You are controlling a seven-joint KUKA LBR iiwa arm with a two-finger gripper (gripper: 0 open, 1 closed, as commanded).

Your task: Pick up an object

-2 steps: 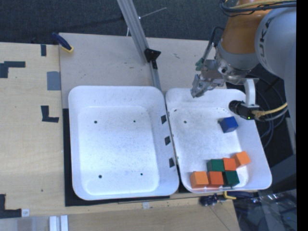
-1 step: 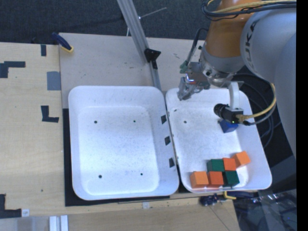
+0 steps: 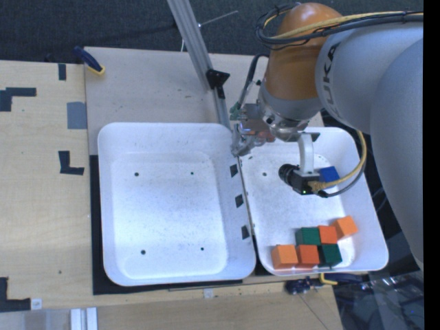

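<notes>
- A camera looks down at a slant on a tan bench (image 3: pixel 41 205) that bears two shallow white bins side by side.
- The left bin (image 3: pixel 113 143) has a speckled white floor with four small dark dots on it.
- The right bin (image 3: pixel 375 243) holds a cluster of small blocks near its front right corner.
- In that cluster, an orange block (image 3: pixel 284 255) lies at the left, with a second orange block (image 3: pixel 309 254) touching it on the right.
- A green block (image 3: pixel 309 236) sits just behind them, and a darker green block (image 3: pixel 331 254) sits at the right of the front row.
- Two more orange blocks (image 3: pixel 347 226) lie at the back right of the cluster, touching each other.
- A blue block (image 3: pixel 328 174) lies apart from the cluster, farther back in the right bin, just beside a black part and yellow cable of the arm.
- The grey arm (image 3: pixel 375 67) with an orange band reaches in from the right and hangs over the back of the right bin.
- The gripper (image 3: pixel 242 145) sits at the wall between the two bins, near their back edge, well apart from the blocks.
- Whether the gripper is released or clenched cannot be told; no block appears at it.
- A slanted metal pole (image 3: pixel 192 33) crosses the back of the bench.
- A blue and yellow tool (image 3: pixel 89 59) lies at the bench's back left corner.
</notes>
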